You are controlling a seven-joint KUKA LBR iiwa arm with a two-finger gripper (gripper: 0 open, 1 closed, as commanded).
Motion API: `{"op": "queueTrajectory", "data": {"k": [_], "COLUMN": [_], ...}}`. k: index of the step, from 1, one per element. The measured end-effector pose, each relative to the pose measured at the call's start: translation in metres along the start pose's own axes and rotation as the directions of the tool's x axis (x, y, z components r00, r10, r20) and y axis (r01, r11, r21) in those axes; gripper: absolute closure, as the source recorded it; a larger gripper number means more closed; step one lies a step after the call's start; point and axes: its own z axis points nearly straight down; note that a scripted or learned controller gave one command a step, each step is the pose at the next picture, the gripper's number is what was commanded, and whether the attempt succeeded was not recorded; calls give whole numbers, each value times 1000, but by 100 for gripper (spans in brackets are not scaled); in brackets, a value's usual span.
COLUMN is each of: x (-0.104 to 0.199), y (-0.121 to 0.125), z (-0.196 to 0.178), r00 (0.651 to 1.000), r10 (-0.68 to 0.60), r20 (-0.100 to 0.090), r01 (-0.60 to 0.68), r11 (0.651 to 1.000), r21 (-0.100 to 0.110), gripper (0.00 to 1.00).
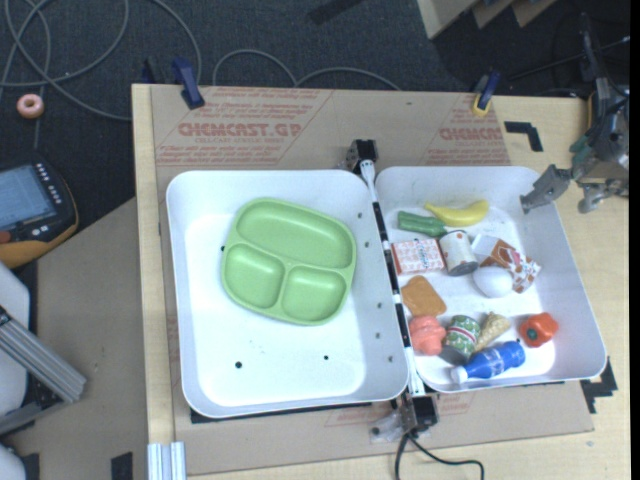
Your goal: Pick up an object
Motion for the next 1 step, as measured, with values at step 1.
{"op": "queueTrajectory", "data": {"k": [1], "x": [32], "y": [36], "z": [72], "r00": [1000], "r10": [-1], "r20": [-1], "r01": [1], "r11": [1000], "r21": [2], "gripper": [0]}}
